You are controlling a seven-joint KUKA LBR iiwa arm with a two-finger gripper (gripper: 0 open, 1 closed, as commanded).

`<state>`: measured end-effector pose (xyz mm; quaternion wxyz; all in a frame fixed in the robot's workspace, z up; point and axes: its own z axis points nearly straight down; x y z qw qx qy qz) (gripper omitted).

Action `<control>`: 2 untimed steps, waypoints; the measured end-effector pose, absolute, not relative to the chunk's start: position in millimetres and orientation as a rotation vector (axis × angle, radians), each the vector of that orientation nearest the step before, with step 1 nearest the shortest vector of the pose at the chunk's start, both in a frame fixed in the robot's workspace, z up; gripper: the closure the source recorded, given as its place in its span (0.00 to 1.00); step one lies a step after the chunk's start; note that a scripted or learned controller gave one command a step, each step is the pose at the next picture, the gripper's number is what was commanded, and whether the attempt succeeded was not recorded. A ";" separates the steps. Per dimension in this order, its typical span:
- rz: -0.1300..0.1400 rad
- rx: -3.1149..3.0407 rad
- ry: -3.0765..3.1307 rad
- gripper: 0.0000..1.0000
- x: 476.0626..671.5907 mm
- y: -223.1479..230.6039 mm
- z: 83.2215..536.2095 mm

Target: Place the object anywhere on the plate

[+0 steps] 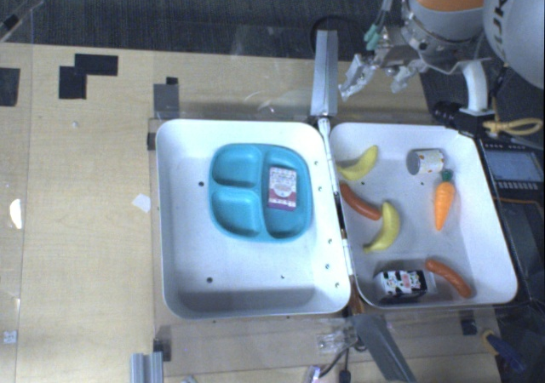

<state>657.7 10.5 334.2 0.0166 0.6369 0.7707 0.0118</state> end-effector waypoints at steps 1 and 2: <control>0.042 1.969 2.397 1.00 659.1 11.3 346.5; 0.042 1.967 2.399 0.00 659.1 11.6 346.4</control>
